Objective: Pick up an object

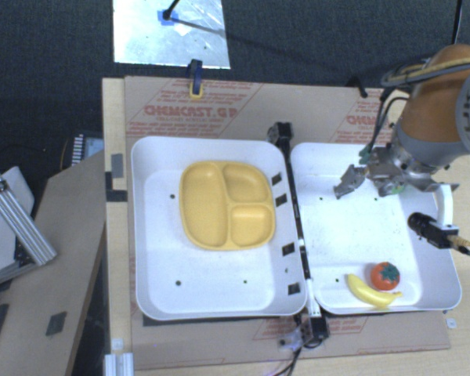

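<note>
An overhead, slanted view of a table (219,100) covered with brown cardboard, carrying two shallow white bins side by side. The left bin (153,288) holds a yellow divided plate (225,204) with three compartments, lying flat near the bin's centre. The right bin (341,241) holds a yellow banana (372,291) and a small red tomato (385,275) with a green top, touching each other near the bin's front right corner. The grey arm (439,124) with its orange band reaches in from the right edge. Its end effector (349,182) hangs over the rear part of the right bin, well apart from the fruit, with nothing seen between its fingers; whether they are spread or closed cannot be told.
</note>
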### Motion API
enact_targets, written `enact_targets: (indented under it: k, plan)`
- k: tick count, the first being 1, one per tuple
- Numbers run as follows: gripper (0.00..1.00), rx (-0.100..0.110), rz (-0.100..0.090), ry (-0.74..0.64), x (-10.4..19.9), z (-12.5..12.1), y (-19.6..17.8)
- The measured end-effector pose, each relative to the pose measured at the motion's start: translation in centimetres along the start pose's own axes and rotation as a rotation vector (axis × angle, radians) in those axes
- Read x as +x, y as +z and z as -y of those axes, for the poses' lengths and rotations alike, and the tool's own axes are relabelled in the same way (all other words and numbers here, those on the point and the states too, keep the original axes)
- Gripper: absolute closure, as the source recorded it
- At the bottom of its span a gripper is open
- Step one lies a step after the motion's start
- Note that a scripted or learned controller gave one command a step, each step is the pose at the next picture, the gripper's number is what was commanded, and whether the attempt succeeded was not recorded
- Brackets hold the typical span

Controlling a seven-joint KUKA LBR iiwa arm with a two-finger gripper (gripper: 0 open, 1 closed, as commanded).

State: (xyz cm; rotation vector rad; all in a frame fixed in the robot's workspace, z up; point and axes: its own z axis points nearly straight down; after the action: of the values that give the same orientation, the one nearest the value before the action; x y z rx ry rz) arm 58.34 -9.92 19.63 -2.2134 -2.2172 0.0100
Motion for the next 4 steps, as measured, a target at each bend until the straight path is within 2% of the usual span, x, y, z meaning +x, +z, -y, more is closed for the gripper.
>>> enact_targets:
  k: [1,3,4]
  plan:
    - [0.0,-0.012,0.002,-0.002,0.0,-0.3,-0.6]
    - [0.0,-0.006,0.001,0.001,0.8,-1.1,10.3]
    - [0.0,-0.01,0.001,0.002,0.8,-1.1,11.2]
